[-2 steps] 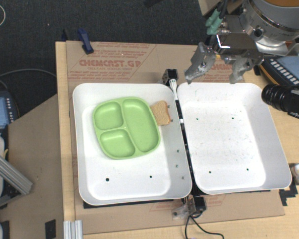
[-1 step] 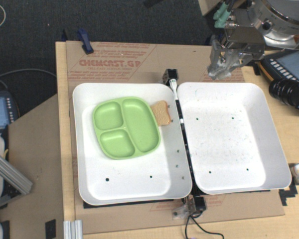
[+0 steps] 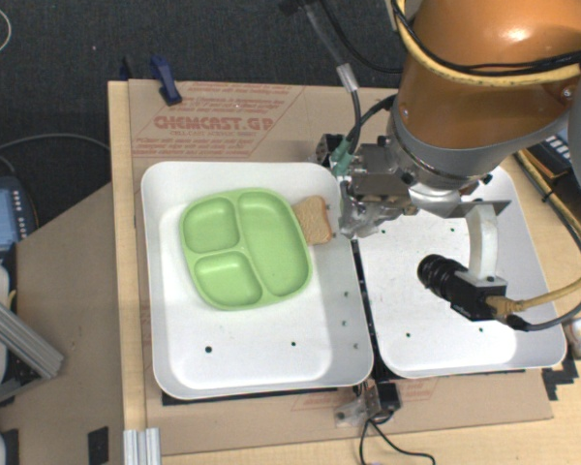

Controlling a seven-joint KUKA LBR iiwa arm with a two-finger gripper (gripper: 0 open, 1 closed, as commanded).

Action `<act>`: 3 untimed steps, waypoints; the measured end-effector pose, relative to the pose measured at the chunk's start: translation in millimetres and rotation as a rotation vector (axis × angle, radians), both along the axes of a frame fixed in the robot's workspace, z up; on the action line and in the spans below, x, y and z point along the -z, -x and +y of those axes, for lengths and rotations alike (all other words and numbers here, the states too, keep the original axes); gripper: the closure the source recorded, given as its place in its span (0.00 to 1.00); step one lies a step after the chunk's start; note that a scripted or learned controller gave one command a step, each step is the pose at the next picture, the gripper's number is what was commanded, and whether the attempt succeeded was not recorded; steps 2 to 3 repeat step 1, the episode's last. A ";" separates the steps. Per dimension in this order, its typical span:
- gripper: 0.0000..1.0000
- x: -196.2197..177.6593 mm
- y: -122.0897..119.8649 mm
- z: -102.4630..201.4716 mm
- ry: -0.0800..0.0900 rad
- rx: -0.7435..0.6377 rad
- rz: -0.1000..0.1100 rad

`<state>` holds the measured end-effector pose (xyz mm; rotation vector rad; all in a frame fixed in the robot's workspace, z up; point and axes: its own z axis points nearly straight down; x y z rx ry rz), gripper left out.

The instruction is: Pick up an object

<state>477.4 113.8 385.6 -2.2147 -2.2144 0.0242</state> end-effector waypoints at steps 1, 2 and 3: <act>1.00 -19.0 -2.5 -0.4 -0.005 0.001 -0.021; 1.00 -19.0 -2.5 -0.4 -0.005 0.001 -0.021; 1.00 -19.0 -2.5 -0.4 -0.005 0.001 -0.021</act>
